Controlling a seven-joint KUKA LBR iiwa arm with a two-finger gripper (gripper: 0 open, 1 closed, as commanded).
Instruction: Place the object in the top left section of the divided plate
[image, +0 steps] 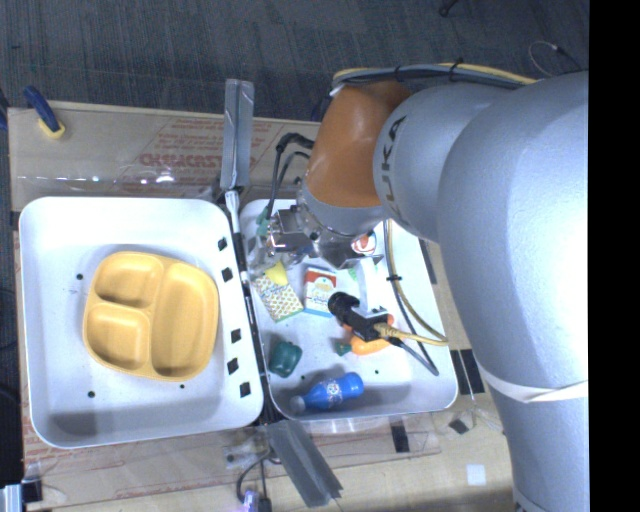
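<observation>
Yellow plate (150, 315) sat in the middle of the left bin (50, 400), flat. Its long axis ran roughly left-right, tipped a little down to the right. It had two small sections on the left half and one big section on the right. The top left section (127, 277) was the upper of the two small ones.

The rest was all right of the plate, across the bin wall in the right bin (425, 385):
- Pincer (268, 238) was level with the plate's top edge, just past the wall, hanging off the grey arm (480, 200). Couldn't tell whether it was open or closed, and nothing was visibly gripped.
- Yellow checkered packet (279, 297) was the nearest item to the pincer, level with the plate's middle. It lay flat, long axis running upper-left to lower-right, upper end touching or just under the pincer; can't say which.
- Red-and-white card (320, 290) lay just beyond the packet, going away from the plate.
- Green cup (285, 357) was level with the plate's lower edge, on its side.
- Blue bottle (330, 392) was lower than the plate, on its side. Its long axis was near left-right, far end slightly raised. Cap end unclear.
- Small orange piece (370, 347) was farther right than the cup.

Which of these items is the one to move, I couldn't tell.
</observation>
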